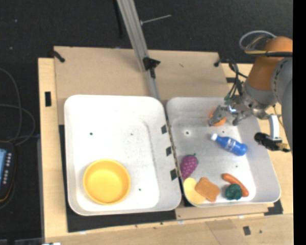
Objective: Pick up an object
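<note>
Hand [229, 112] is low over the far end of the right bin [260, 160], right at an orange item [217, 119]. The orange sits at or between the fingertips; too small to tell whether the fingers are closed on it or only straddling it, so grip state: cannot tell.

Arm [265, 75] comes in from the right, wrist tipped toward the bin's back wall. My read is that's to reach the orange piece, which lies apart from the rest.

Other candidates in the same bin: blue bottle [229, 144] lying flat just nearer, grapes [189, 163] by the left wall, bread [207, 189], carrot [234, 180] and green piece [234, 192] bunched at the near edge. Bunched ones look harder to grab cleanly.

Left bin [117, 126] holds a yellow bowl [106, 181], well apart from the hand.

Risk: the orange piece is close to the wall, so it could slip.
</note>
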You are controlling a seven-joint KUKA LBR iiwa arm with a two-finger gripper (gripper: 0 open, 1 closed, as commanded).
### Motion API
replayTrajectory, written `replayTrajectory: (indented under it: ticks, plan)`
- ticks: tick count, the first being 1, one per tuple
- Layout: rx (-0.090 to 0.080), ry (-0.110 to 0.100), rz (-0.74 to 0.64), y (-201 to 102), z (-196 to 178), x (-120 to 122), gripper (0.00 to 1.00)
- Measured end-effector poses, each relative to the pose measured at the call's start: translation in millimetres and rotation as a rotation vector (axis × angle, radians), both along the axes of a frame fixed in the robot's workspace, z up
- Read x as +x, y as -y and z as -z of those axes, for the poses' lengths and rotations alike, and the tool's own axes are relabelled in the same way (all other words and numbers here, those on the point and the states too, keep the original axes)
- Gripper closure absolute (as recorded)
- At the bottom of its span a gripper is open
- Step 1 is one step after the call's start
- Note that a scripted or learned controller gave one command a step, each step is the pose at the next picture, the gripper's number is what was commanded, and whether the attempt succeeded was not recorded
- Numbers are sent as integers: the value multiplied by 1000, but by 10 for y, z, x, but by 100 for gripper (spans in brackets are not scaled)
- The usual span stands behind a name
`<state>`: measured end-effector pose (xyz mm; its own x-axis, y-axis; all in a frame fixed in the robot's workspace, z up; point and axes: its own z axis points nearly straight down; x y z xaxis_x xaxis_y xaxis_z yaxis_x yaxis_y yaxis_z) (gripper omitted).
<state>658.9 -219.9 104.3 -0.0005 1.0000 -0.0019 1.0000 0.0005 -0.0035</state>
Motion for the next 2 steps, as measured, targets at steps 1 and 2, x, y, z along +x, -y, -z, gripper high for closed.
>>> replayTrajectory:
  ticks: [1, 2]
  plan:
    - [-4, 8, -2, 14, -159, 23, 100]
    - [1, 9, -2, -65, -718, -12, 100]
